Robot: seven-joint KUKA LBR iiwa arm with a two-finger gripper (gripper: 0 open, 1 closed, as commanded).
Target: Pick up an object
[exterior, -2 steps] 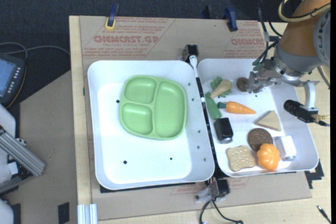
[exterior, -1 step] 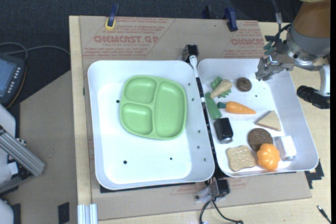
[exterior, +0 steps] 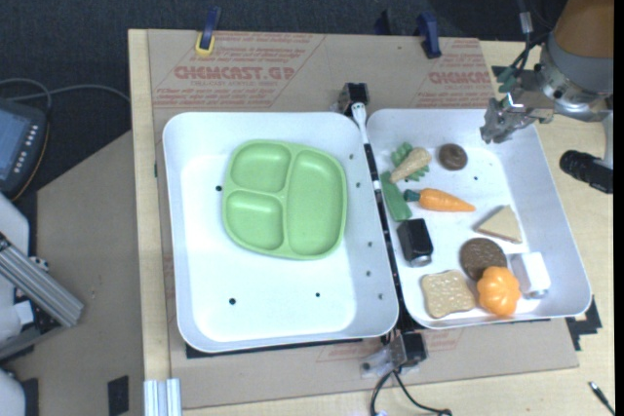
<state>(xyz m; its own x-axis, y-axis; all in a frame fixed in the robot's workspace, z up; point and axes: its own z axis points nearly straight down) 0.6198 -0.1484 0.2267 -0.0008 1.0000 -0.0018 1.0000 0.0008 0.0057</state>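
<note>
Brown cookie (exterior: 451,156) lies just left of fingers (exterior: 494,130).

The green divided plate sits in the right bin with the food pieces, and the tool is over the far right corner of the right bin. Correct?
Not quite. The camera view shows the green divided plate alone in the left bin; the food pieces, such as the carrot, are in the right bin. The tool is indeed over the right bin's far right corner.
</note>
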